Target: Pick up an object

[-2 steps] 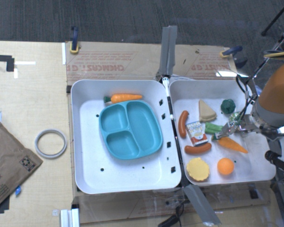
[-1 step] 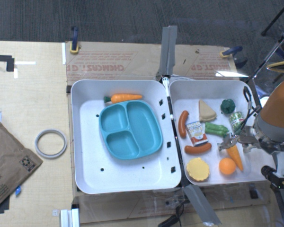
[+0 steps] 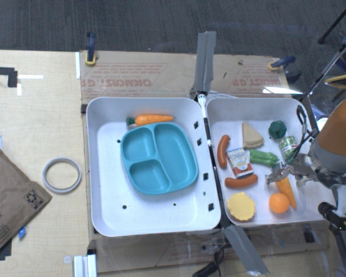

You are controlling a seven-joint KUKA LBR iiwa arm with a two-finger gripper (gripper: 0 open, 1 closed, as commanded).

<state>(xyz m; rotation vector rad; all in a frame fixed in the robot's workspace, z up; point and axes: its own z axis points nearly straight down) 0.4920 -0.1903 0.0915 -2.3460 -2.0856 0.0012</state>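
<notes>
Low at the front edge, a grey metal bar slants out from under the seam between the two shallow white bins, beside some dark cabling. Both bins sit on a pale tan surface overlaid with brown cardboard sheeting printed with red lettering; beyond its far edge lies dark grey carpet.

On the surface to the left rest a ring of pale tape, a brown cardboard box cut off by the frame, and a black L-shaped mark. A blue-and-yellow clamp grips the cardboard's far edge, with a second clamp further right. A grey upright post stands behind the seam between the bins.

The left white bin holds a turquoise three-compartment plastic plate, with an orange toy carrot lying just beyond its far rim.

The right white bin holds toy food: a red sausage, a tan bread wedge, a dark green broccoli head, a green pea pod, a small red-and-white carton, a second red sausage, a round yellow biscuit, a round orange fruit and a second orange carrot.

The grey arm with its orange band reaches in from the right. Its gripper is low in the right bin, at the upper end of the second carrot and just beside the pea pod; whether it is open, closed or gripping anything cannot be told.
</notes>
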